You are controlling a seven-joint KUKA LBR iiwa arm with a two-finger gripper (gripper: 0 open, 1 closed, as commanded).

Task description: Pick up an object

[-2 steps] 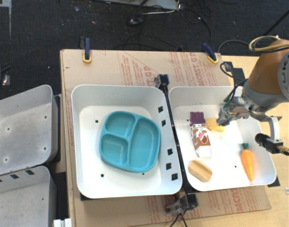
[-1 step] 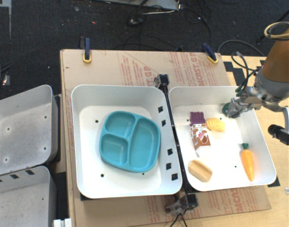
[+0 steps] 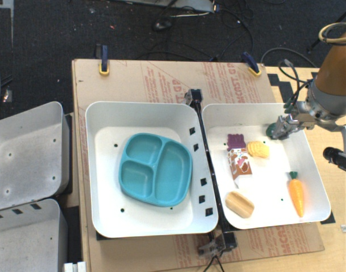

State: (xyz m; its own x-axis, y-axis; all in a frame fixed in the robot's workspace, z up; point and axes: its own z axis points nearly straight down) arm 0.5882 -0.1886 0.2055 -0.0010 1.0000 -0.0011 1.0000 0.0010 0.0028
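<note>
The right bin [image 3: 308, 152] holds a yellow corn-shaped toy [image 3: 258, 149], a brown and white wrapped bar [image 3: 240, 164] with a purple end, a tan bread-like piece [image 3: 239, 204] and an orange carrot [image 3: 297, 193]. My gripper [image 3: 277, 129] hangs over the bin's upper right part, just right of and above the corn toy. The gripper looks dark and small here, and nothing shows between its tips.
The left bin [image 3: 99, 123] bears a teal divided plate [image 3: 156, 169]. A black divider [image 3: 205, 169] runs between the bins. Blue and yellow clamps [image 3: 104, 60] hold the cardboard base. White bin lids [image 3: 25, 146] lie at the far left.
</note>
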